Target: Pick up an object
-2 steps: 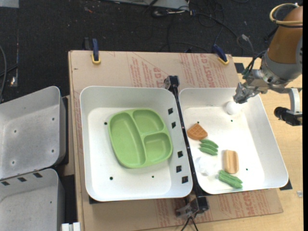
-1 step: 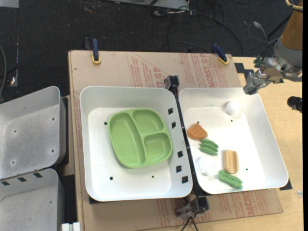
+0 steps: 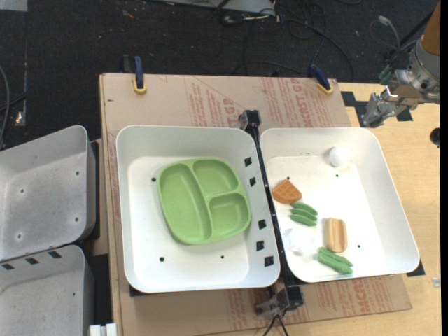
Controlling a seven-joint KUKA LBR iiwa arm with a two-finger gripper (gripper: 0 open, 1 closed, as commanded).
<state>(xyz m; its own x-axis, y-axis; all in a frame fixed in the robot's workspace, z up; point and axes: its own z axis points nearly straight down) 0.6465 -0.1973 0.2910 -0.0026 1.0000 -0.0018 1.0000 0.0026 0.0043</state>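
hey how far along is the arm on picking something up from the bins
Done: nothing looks picked yet. The orange wedge, two green pods, tan block and white ball all lie in the right bin, and the green tray lies in the left bin.
In hand: the gripper hangs beyond the right bin's far corner.
Left: reach in, grasp, lift.

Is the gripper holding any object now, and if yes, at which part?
Nothing is held. The gripper is outside the right bin, away from the items in it, with nothing between its fingers.
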